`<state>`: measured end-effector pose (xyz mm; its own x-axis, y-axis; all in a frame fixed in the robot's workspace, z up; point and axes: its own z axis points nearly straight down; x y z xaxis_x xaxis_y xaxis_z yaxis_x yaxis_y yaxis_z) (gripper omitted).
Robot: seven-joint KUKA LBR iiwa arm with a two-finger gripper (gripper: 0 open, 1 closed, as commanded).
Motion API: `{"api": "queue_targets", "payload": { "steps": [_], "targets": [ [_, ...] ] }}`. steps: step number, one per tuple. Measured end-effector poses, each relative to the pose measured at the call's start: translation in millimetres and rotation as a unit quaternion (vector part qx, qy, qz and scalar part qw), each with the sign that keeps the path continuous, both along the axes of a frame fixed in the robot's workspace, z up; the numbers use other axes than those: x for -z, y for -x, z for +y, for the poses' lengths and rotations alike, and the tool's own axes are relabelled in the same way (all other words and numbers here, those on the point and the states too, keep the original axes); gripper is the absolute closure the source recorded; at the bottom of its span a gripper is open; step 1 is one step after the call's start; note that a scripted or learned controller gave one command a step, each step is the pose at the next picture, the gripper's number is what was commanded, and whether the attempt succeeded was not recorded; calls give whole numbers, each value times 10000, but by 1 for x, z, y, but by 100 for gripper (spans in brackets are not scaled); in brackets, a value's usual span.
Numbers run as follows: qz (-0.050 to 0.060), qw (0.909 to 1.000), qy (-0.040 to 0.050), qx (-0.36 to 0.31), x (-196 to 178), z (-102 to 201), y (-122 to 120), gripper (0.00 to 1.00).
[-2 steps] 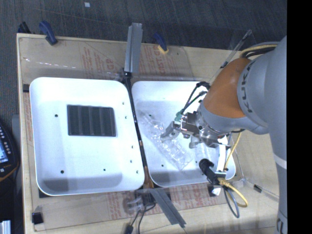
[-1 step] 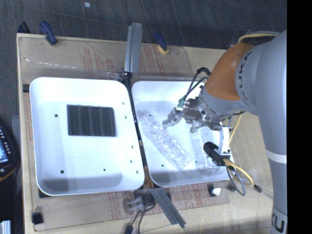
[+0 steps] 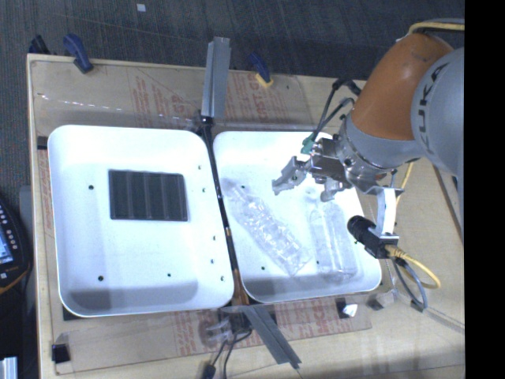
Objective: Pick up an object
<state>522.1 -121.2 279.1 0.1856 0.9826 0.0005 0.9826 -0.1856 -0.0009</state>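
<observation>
Two clear plastic bottles lie in the right bin (image 3: 260,290). One crumpled bottle (image 3: 264,226) runs diagonally across the bin's middle. The other clear bottle (image 3: 331,239) lies along the bin's right side. My gripper (image 3: 308,181) hangs above the right bin's upper middle, its fingers spread open with nothing between them. One fingertip (image 3: 282,182) points left above the crumpled bottle's upper end; the other (image 3: 330,192) sits over the top of the right-hand bottle.
The left bin (image 3: 79,275) holds a dark ribbed rectangular block (image 3: 148,195). A metal divider bar (image 3: 215,77) stands between the bins at the back. Blue clamps (image 3: 77,52) grip the bench's far edge. A yellow cable (image 3: 414,263) loops right of the bin.
</observation>
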Motion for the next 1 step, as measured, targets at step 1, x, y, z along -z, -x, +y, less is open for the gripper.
{"api": "queue_targets", "payload": {
  "steps": [1],
  "targets": [
    [1,10000,-1,-1,0,0,0,0]
  ]
}}
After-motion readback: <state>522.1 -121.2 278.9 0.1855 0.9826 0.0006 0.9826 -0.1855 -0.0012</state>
